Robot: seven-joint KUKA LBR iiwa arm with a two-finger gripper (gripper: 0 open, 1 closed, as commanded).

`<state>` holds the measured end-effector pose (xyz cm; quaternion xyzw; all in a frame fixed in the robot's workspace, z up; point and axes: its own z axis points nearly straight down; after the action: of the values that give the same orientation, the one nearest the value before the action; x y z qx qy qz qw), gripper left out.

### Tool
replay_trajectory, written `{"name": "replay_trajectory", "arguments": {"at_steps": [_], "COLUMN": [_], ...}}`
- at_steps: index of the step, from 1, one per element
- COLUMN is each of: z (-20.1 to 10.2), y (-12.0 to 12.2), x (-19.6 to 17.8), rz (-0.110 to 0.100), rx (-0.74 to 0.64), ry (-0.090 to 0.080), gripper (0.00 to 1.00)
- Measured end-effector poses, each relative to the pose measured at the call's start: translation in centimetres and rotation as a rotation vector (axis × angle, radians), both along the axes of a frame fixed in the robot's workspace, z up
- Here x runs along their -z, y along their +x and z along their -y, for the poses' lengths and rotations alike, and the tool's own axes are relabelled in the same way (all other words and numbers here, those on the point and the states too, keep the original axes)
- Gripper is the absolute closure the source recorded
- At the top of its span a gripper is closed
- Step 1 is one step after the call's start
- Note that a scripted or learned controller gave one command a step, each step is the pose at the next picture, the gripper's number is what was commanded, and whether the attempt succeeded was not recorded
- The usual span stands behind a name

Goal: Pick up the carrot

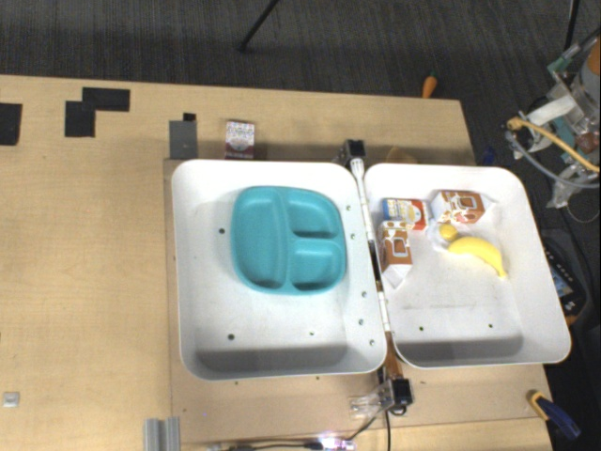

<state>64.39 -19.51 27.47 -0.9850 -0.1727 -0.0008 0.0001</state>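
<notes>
Camera view: carrot not clearly discernible

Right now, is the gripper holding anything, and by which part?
Cannot tell. The arm sits at the right edge, off the bins. The banana and cartons lie loose in the right bin.

Even overhead light, soft shadows inside bins (272, 360), slight overall blur.
</notes>
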Motion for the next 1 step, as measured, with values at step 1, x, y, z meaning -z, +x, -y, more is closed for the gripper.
{"name": "replay_trajectory", "arguments": {"at_steps": [1], "z": [0.0], "y": [0.0], "x": [0.0], "rz": [0.0], "rx": [0.0], "ry": [0.0], "gripper": [0.0]}}
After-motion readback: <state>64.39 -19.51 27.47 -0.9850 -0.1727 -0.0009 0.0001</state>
